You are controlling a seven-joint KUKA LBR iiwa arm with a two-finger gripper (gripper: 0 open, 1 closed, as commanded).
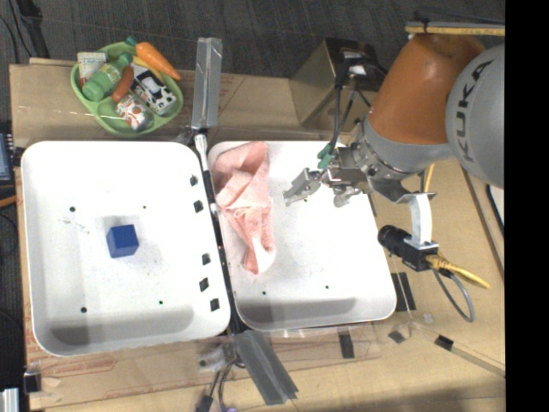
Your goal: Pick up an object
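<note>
A crumpled pink cloth (244, 200) lies along the left side of the right bin (343, 294). In the left bin (51, 316) a small blue cube (123, 239) rests left of the middle. My gripper (322, 190) hangs over the upper middle of the right bin, just right of the cloth and apart from it. Its two metal fingers (299, 184) stand open with nothing between them.
A green bowl (90, 101) filled with toy food, a carrot among it, sits on the bench beyond the left bin. A grey divider bar (206, 80) runs between the bins at the back. The right bin's floor right of the cloth is bare.
</note>
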